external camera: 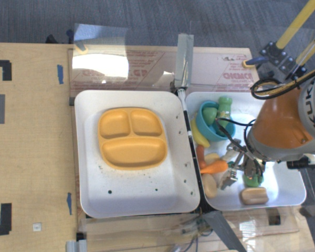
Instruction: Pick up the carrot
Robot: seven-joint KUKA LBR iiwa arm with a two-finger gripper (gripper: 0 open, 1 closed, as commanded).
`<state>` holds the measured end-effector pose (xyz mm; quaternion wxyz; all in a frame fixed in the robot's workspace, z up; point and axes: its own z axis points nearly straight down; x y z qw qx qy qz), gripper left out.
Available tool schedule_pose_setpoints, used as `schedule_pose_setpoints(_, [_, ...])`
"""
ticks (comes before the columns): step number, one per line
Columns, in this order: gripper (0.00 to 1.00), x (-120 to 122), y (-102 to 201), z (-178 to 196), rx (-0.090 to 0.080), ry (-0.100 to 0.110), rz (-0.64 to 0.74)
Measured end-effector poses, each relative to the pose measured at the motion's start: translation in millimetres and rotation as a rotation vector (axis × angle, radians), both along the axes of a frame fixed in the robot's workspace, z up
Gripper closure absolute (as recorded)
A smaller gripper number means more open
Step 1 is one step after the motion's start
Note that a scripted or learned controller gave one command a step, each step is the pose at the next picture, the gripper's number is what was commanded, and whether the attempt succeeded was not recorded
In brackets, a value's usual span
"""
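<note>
Down in the right bin (291, 190) hang my jaws (236, 173), low over the clutter near its middle, and whether they are spread or pressed together I cannot tell from this slant, with metal and cable tangled in the way. Nothing shows pinched between them. Just to their left lies the carrot (213, 167), close beside them, though whether it touches I cannot make out. It rests on the bin floor near the left wall, its long axis running roughly left to right with a slight tilt, the thicker end toward my jaws and the narrower end toward the divider between the bins. Above it sit a teal cup (209, 121) and a green bottle-like piece (224, 105), with a yellow banana shape (198, 134) curving along the wall. Below the carrot lies a pale, beige lump (209, 184), a green item (252, 178) sits just right of my jaws, and a tan bread-like piece (253, 195) rests near the front edge. Over in the left bin (89, 193) an orange divided plate (132, 138) lies flat, well apart from me. Both bins stand on the table (26, 140).
</note>
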<state>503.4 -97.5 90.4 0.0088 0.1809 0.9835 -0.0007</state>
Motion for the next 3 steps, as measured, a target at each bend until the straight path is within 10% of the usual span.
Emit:
schedule_pose_setpoints(1, [0.0,17.7,-1.0,-0.6,0.013,0.003,-0.49])
schedule_pose_setpoints(2, [1.0,21.6,-3.9,10.3,0.009,-0.012,-0.491])
schedule_pose_setpoints(3, [1.0,67.9,45.3,90.7,0.007,0.031,-0.702])
